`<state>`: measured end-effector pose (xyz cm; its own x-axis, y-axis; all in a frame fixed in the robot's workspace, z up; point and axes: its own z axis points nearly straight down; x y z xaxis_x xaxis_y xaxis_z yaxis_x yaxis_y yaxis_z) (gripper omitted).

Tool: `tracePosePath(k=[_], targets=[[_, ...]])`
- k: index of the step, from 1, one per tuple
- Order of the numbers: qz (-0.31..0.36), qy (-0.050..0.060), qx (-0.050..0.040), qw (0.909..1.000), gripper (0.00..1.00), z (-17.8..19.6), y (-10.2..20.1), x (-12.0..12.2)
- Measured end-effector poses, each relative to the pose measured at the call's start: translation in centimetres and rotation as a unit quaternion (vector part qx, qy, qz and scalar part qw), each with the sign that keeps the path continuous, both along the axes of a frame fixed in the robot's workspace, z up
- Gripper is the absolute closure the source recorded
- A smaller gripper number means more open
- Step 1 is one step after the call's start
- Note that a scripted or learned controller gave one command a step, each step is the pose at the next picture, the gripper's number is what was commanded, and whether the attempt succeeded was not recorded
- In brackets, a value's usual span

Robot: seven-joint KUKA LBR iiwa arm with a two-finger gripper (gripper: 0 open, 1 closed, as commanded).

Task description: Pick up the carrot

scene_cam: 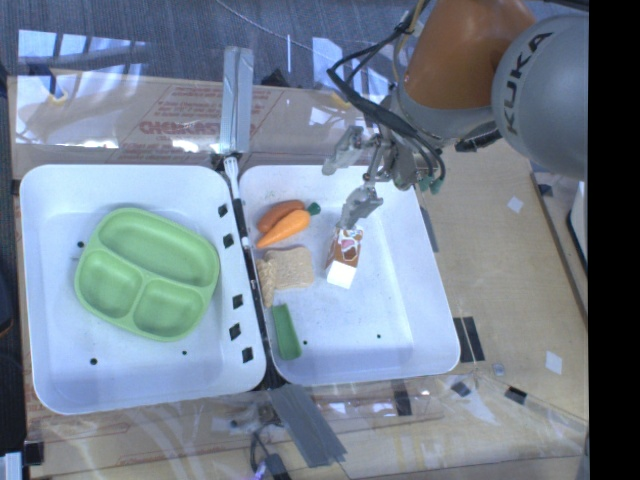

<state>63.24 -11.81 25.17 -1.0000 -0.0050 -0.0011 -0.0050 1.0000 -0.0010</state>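
Pale surface (500, 268) under clear plastic sheeting, grey carpet behind, carrying two white bins. The gripper (362, 200) hangs over the right bin (425, 298); whether it is released or clenched cannot be told. The carrot (283, 223) lies just left of the gripper, at that bin's near-left wall. Directly below the gripper sits a small carton (345, 256), possibly touching it; a tan sponge-like block (286, 268) and a green stick (286, 330) lie lower left. Farther left, the left bin (50, 348) holds a green divided plate (147, 272). Cables partly hide the wrist.
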Motion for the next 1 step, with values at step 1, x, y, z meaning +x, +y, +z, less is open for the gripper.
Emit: tracePosePath(k=[1], targets=[[0.015,0.005,0.0015,0.9999,0.0,-14.83,-0.36,2.22]])
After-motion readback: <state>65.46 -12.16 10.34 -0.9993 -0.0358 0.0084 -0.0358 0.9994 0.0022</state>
